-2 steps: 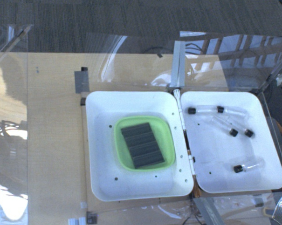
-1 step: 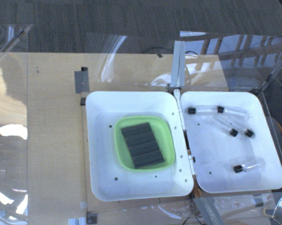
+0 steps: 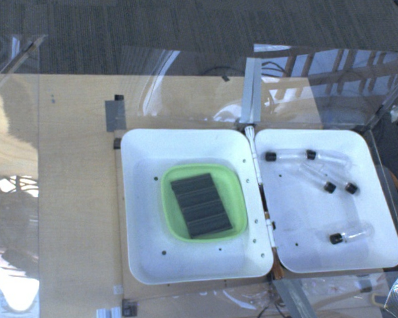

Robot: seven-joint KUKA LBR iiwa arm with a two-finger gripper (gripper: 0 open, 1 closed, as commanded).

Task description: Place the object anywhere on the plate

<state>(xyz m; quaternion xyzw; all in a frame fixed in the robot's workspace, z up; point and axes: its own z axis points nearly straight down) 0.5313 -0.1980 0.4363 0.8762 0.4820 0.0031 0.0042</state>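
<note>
At centre-left of the frame, inside the left bin [image 3: 132, 211], a green plate [image 3: 169, 189] sits on the white floor, roughly in the middle and clear of the bin's walls. A dark grey ridged block [image 3: 201, 206] lies flat on the plate. It is turned a little out of line with the bin's edges, and its whole outline falls within the green rim. If this block is the object meant, it is already where the task wants it. It rests on the plate's low middle, so the raised rim would stop it from sliding off, and nothing props or pins it.

To the right, the right bin [image 3: 378, 200] touches the left one along a shared edge. It holds about five clear tubes [image 3: 288, 156] with black caps. Two lie near the upper wall, two cross the middle at a slant, and one lies alone toward the lower right. They lie loose on their sides at odd angles, as round things do when they settle on a flat floor. None leans on the plate or reaches into the left bin.

Both bins rest on the pale wooden bench [image 3: 75, 193], and a grey metal post [image 3: 252, 100] stands just above their junction.

I judge the placing done, unless one of the tubes is the intended object. In that case it would have to cross the shared edge to the plate.
</note>
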